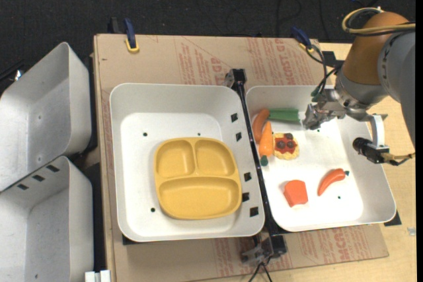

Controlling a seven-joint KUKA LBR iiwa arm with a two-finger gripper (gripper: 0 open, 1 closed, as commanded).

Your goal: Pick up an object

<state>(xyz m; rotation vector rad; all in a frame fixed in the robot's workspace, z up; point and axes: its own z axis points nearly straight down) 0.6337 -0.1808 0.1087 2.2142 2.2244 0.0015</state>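
The gripper (315,117) hangs low over the upper part of the right bin (370,208), reaching in from the right on the grey arm (396,69) with its orange band (363,56); whether it is spread or pressed together cannot be told from this slanted view, and nothing shows between its tips. Just to its left lies a green stick-shaped piece (284,115), pointing toward the gripper and very near it, though contact cannot be confirmed. Farther left, against the bin's left wall, 2 orange carrot-like pieces (264,132) lie end to end along the divider. Below the gripper and beside the carrots sits a small tart-like toy (286,146) with red and dark topping. Lower in the same bin, well apart from the gripper, rest an orange-red block (296,193) and, to its right, an orange-red pepper (331,181) with a dark stem, lying tilted. The left bin (125,142) holds a yellow divided tray (197,178) with 3 compartments, lying flat near its middle. Both bins sit on a brown board (198,56), and 2 more white bins (39,162) stand tilted off its left edge.
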